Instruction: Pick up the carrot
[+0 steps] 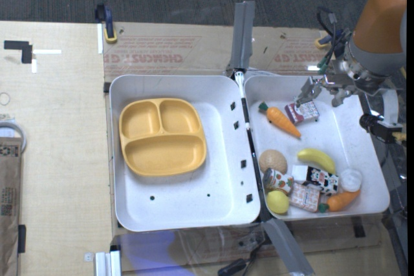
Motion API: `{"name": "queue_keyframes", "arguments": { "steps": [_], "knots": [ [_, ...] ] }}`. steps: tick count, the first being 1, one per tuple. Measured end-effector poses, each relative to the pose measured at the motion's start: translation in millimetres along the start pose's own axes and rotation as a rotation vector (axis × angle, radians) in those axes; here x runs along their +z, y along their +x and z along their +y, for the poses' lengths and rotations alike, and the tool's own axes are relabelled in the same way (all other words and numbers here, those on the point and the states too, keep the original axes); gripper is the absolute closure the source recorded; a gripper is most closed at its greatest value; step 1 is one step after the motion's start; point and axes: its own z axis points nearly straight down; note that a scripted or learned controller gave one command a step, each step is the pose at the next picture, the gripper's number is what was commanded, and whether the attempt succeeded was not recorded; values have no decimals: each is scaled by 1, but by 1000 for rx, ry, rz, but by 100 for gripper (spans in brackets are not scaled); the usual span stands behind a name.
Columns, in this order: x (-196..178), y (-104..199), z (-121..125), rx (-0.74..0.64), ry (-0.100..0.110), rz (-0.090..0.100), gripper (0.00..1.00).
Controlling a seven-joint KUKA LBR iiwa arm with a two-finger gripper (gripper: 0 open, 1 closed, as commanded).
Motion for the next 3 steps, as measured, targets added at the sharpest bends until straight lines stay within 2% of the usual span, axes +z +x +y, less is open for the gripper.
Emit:
{"name": "queue_keyframes", "arguments": {
  "steps": [1,2,3],
  "knots": [
    [0,0,0,0,0,0,0],
    [127,19,12,-130,-14,0,0],
    [115,15,13,-125,-20,-5,100]
  ]
}}
